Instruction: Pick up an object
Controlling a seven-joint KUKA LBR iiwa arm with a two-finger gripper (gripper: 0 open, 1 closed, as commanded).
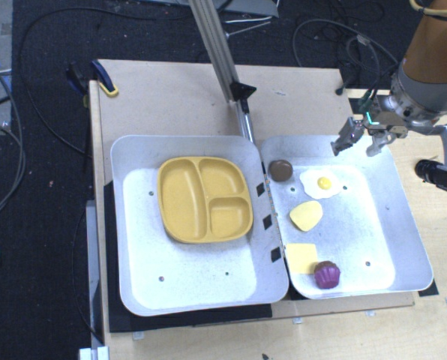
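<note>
The right bin point(403, 223) holds several toy foods: a brown ball point(281, 170), a fried egg point(322, 184), a pale yellow wedge point(306, 216), a yellow square slice point(301, 258) and a purple berry-like piece point(327, 274). My gripper point(361, 141) hangs over the bin's far edge, up and to the right of the egg. Its two fingers stand apart, open, with nothing between them.
The left bin point(133, 261) holds a yellow divided plate point(205, 199). A slanted metal pole point(220, 43) runs down to the gap between the bins. A clamp with a yellow tip point(103, 81) sits at the bench's far left corner. Cables lie on the dark floor.
</note>
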